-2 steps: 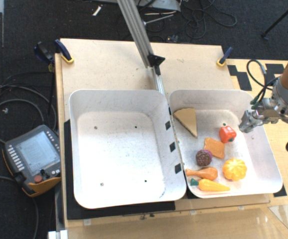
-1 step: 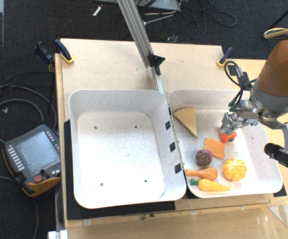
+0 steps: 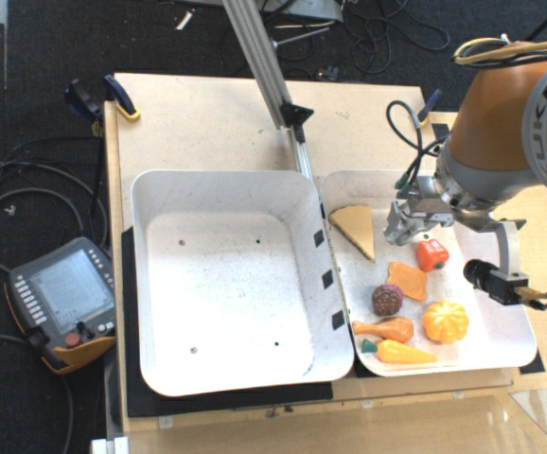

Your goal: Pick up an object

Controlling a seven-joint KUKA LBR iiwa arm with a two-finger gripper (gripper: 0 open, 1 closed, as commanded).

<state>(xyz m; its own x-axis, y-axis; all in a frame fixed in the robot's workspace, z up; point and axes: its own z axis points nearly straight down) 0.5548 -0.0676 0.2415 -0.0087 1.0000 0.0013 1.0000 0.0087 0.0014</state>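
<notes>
Hovering over the right bin [image 3: 515,348], the gripper [image 3: 408,227] sits just left of the small red block [image 3: 432,253], which it is not holding.

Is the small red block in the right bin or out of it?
In: the red block lies on the right bin floor, beside the pincer.

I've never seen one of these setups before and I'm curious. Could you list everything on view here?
left bin: one, white, left half of the bench
right bin: one, white, beside it
wedge: one, tan, right bin, top left
small block: one, red-orange, under the gripper
flat piece: one, orange, right bin middle
berry-like ball: one, dark purple, left of the flat piece
pumpkin: one, yellow-orange, lower right
carrot-like pieces: two, orange, near edge
handheld controller: one, grey and orange, floor at left
arm: one, grey and orange, from the right
gripper: one, grey, over the right bin
</notes>
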